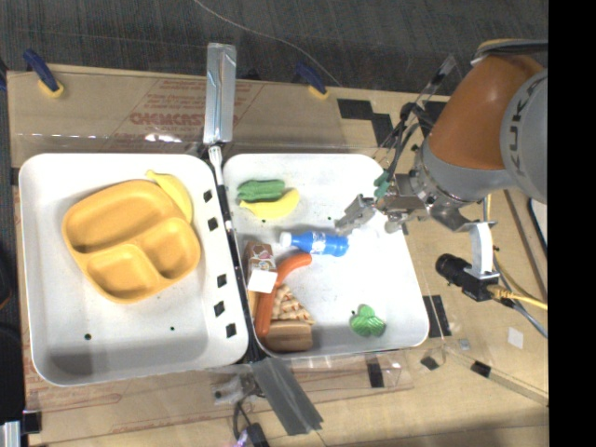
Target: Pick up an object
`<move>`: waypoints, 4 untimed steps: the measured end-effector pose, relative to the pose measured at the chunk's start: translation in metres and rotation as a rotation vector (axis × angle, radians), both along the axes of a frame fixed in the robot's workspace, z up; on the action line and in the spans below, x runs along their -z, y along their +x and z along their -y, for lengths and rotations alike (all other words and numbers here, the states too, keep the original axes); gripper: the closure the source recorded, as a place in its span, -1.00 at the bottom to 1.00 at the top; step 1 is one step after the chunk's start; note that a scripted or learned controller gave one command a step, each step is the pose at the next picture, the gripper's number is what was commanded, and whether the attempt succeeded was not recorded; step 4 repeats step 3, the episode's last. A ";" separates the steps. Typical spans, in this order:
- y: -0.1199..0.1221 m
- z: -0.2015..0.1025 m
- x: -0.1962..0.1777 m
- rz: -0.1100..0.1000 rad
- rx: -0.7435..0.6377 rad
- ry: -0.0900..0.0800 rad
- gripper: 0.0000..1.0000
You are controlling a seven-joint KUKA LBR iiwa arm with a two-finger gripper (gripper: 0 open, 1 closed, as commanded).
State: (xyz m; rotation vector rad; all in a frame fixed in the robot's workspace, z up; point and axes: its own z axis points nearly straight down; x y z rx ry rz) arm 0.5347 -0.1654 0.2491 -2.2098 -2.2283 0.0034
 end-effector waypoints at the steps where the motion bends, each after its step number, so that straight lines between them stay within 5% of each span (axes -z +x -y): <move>1: 0.033 0.007 0.157 0.005 -0.219 0.000 -1.00; 2: 0.032 0.007 0.148 0.000 -0.222 -0.001 1.00; 3: 0.042 -0.026 0.034 0.006 0.071 -0.002 1.00; 4: 0.042 -0.026 0.034 0.006 0.071 -0.002 1.00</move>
